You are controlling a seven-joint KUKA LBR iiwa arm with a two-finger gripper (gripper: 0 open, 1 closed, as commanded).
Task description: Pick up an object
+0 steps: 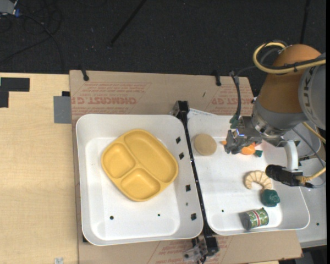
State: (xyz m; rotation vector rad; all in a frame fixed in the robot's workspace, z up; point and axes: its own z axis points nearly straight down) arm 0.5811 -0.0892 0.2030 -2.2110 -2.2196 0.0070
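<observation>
Bench of pale wood takes up the left side, w/ a few dark squares on it near the top. A sheet of printed cardboard lies under both bins.

Left bin: shallow, white, holds one yellow divided plate, three compartments, sitting tilted in the upper-middle part of the bin, well clear of the walls. A black divider strip w/ clips runs between the two bins where their rims meet.

Right bin: several small objs. A round tan disc lies near its upper left corner, just rt of the divider. Further rt, an orange item sits right under the arm's wrist; part of it is hidden by the tool, so shape is unclear. Below that, approx mid-bin, a pale curved croissant-like piece, and just beside its lower rt end a dark teal lump. A small green-labelled can lies on its side near the bin's front rim.

Gripper hangs over the upper part of the rt bin, beside or touching the orange item; which one can't be made out. Claw state: can't tell, too dark and cluttered. Arm, grey w/ orange band, comes in from the rt, w/ a yellow cable looped on top.
</observation>
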